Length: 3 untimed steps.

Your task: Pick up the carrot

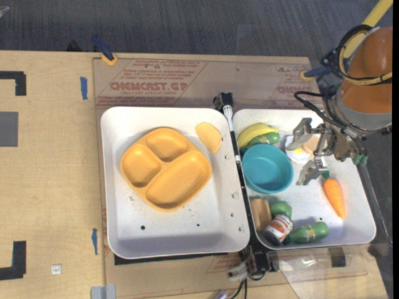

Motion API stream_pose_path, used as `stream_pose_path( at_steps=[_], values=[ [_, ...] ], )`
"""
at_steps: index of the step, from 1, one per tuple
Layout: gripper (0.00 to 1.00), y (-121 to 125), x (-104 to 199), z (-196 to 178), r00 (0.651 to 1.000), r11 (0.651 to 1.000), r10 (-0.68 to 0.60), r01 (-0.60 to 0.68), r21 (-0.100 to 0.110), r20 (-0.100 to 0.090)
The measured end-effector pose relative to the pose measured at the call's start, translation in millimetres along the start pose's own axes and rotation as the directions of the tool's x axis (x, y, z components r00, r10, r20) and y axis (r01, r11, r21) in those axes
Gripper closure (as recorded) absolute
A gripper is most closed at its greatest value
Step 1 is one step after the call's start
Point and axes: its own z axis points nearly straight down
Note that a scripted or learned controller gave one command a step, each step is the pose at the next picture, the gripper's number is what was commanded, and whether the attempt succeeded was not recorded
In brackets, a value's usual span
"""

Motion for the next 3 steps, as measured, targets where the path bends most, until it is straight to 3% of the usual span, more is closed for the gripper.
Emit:
stream_pose_path(
  at_steps=[1, 2, 3],
  values=[
    [0.00, -56.2, 8.6, 4.5, 0.951, 0.951, -0.310, 0.310, 0.002, 0.001],
    [0.00, -109.5, 15.1, 111.3, 0.932, 0.932, -0.362, 0.361, -0.008, -0.011],
    [0.00, -112.4, 59.6, 138.2, 0.955, 0.955, -0.298, 0.298, 0.005, 0.009]
  ],
)
